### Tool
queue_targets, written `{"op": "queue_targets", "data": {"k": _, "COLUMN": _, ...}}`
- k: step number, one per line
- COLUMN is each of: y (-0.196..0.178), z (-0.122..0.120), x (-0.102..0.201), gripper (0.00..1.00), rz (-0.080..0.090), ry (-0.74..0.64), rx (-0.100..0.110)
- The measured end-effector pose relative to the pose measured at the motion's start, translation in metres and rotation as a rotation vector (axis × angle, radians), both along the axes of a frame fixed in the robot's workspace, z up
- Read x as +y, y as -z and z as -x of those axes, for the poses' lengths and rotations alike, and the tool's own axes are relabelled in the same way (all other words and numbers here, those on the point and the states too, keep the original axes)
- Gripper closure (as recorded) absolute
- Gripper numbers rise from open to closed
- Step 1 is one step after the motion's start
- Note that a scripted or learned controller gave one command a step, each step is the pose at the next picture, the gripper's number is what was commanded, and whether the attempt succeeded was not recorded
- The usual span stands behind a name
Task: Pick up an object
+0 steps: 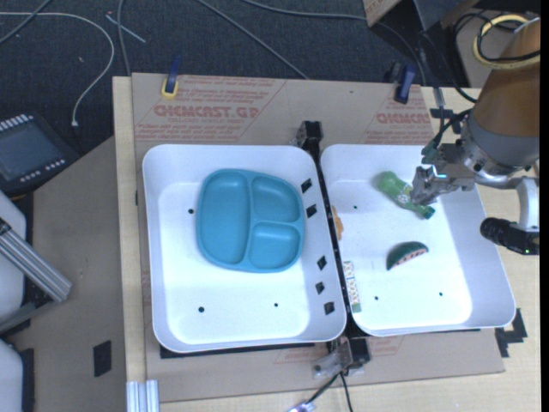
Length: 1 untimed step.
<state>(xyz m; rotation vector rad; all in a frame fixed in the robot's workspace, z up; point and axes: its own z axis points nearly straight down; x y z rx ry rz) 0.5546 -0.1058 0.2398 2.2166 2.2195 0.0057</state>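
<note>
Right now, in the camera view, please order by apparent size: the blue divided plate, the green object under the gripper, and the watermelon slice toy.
1. Blue divided plate, clearly the largest.
2. Green object and watermelon slice toy: these look alike in size, and the gripper covers part of the green one, so I do not rank them.

a blue divided plate (250, 221) lies in the left white bin (163, 256); cables (94, 24) trail on dark floor beyond.

Bench (257, 106) lies flat under brown printed board. Two shallow white bins sit directly on it, side by side, touching down the middle: the left bin (171, 230) and the right bin (480, 273). A blue clamp (171, 84) grips the bench's far edge, another blue clamp (404, 82) further right.
</note>
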Motion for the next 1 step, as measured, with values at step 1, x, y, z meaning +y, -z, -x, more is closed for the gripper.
{"op": "queue_targets", "data": {"k": 1, "y": 0.0119, "z": 0.0123, "x": 0.0545, "gripper": 1.0, "rz": -0.004, "ry": -0.003, "rx": 0.01}}
